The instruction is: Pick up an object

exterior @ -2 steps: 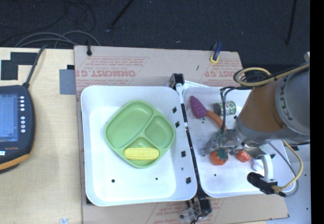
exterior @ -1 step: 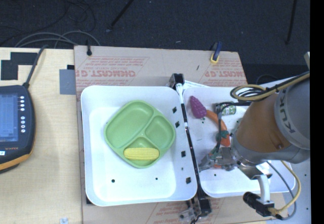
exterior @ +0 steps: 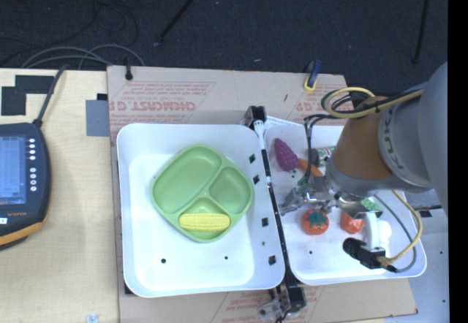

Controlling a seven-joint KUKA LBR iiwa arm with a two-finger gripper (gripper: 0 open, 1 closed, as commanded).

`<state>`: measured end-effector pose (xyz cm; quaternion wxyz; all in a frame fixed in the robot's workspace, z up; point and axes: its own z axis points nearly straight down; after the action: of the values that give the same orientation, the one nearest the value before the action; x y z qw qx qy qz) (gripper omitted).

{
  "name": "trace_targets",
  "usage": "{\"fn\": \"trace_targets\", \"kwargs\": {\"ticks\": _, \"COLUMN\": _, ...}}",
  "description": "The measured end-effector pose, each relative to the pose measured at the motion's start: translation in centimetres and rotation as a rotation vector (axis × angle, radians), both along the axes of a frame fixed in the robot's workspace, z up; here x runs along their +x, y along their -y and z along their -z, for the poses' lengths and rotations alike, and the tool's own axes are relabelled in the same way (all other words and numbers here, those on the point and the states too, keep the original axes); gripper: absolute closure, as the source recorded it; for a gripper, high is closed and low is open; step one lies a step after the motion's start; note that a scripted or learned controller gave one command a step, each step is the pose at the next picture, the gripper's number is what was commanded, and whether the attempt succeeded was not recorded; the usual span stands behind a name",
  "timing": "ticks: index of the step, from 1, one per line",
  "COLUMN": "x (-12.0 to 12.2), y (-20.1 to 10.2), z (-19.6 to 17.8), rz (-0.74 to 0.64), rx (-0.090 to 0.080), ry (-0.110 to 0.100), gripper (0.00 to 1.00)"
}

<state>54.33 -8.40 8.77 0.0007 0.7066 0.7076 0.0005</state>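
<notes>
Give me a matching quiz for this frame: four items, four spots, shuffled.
Items:
1. corn cob
2. purple vegetable
3. tomato
4. green plate

Spots:
A. right bin, near its far left corner
B. middle of the left bin
C. front compartment of the plate
D. right bin, just below the pincer

Pairs: 1-C, 2-A, 3-D, 4-B

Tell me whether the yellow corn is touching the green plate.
Touching. The camera view shows the corn lying in the front compartment of the green plate, resting on its surface.
</notes>
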Motion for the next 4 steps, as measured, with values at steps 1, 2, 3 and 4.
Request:
{"fn": "trace_targets", "kwargs": {"ticks": 1, "x": -4.7, "y": -1.1, "z": -10.5, "rz": 0.001, "rx": 0.002, "ry": 0.0, "gripper": 0.0}}
{"fn": "trace_targets", "kwargs": {"ticks": 2, "x": -7.0, "y": 2.1, "z": 0.3, "rz": 0.005, "rx": 0.002, "ry": -0.01, "gripper": 0.0}}
{"fn": "trace_targets", "kwargs": {"ticks": 3, "x": -2.4, "y": 0.3, "z": 0.0, "rz": -0.001, "rx": 0.001, "ry": -0.002, "gripper": 0.0}}
{"fn": "trace_targets", "kwargs": {"ticks": 4, "x": -2.7, "y": 0.6, "z": -1.1, "rz": 0.005, "rx": 0.002, "ry": -0.006, "gripper": 1.0}}
